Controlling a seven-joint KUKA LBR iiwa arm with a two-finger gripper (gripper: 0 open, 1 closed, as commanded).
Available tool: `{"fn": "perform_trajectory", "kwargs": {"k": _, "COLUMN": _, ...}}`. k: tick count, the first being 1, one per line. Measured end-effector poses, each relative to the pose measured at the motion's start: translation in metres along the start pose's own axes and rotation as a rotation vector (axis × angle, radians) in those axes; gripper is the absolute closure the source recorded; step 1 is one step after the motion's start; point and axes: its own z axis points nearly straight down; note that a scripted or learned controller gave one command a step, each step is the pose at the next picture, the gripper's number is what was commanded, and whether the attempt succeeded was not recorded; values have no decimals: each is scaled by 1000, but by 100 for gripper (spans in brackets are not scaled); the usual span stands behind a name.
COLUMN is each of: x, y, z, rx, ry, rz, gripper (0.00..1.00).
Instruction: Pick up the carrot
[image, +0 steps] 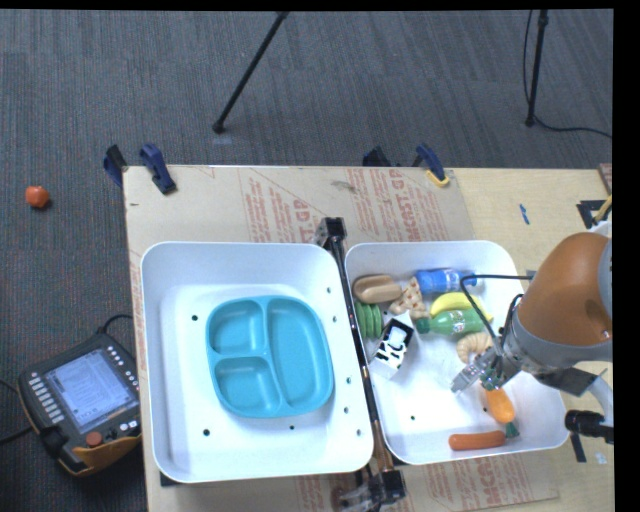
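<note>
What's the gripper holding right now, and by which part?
Cannot be told. The gripper sits low in the right bin, just above-left of the carrot, but nothing is visibly clamped in it.

Red print on the cardboard sheet (300, 205), possibly "BOTTOM", reversed.

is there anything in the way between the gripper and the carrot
Nothing visible does. The two-finger gripper hangs in the right white bin, and the small orange carrot with a green tip lies just beside it, with bare bin floor between. The long red-orange sausage lies further toward the near rim.
</note>
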Motion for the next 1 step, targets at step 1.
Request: {"fn": "perform_trajectory", "kwargs": {"k": 1, "x": 0, "y": 0, "z": 0, "rx": 0, "ry": 0, "rz": 1, "gripper": 0}}
